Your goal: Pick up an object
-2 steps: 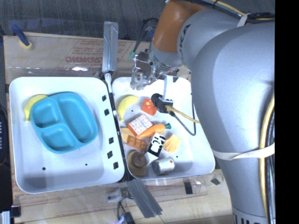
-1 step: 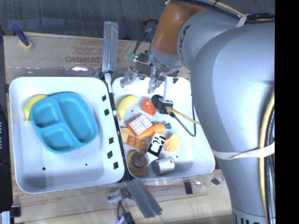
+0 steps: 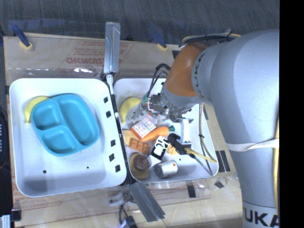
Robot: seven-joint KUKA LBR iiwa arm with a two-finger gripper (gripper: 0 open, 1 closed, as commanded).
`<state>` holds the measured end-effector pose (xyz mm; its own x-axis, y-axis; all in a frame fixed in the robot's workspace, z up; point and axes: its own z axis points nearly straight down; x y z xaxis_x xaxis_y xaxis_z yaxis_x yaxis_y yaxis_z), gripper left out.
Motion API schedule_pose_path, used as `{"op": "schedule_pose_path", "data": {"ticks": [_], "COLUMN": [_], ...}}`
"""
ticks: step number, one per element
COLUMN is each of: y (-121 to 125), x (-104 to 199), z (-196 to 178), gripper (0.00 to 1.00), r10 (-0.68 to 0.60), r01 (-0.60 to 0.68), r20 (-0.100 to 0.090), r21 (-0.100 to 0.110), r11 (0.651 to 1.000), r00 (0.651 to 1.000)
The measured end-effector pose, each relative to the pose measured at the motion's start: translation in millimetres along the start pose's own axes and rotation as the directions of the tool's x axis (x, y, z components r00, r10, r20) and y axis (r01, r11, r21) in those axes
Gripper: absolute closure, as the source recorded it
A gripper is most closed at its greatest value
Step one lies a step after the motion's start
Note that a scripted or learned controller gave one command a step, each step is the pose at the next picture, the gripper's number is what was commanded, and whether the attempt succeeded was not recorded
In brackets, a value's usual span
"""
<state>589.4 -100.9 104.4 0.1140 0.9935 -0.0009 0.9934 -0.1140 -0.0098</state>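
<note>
- Pincer point(image 3: 160, 109) low over the right bin point(image 3: 205, 171); finger state: cannot tell.
- Small printed box point(image 3: 143, 127) and orange carrot point(image 3: 155, 133) just below pincer.
- Yellow round piece point(image 3: 129, 107) beside it, left.
- Blue divided tray point(image 3: 65, 122) in left bin point(image 3: 28, 186), well apart.

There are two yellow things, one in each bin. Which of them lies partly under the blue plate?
The yellow thing in the left bin: it peeks out from under the blue divided plate at its upper left corner. The yellow one in the right bin lies uncovered, beside the divider.
</note>
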Motion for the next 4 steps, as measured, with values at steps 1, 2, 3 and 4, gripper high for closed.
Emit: {"op": "schedule_pose_path", "data": {"ticks": [1, 2, 3, 4], "y": [37.9, 38.2, 38.0, 29.4], "x": [-1.9, -1.1, -1.2, -18.0], "z": [13.0, 2.5, 2.8, 12.7], "gripper": [0.00, 1.00, 0.00, 0.00], "r10": [0.031, 0.027, 0.027, 0.037], "r01": [-0.031, -0.027, -0.027, -0.037], "r20": [-0.001, -0.001, -0.001, -0.001], "r21": [-0.006, -0.005, -0.005, -0.005], "r11": [0.999, 1.000, 1.000, 0.999], "r00": [1.000, 1.000, 1.000, 0.999]}}
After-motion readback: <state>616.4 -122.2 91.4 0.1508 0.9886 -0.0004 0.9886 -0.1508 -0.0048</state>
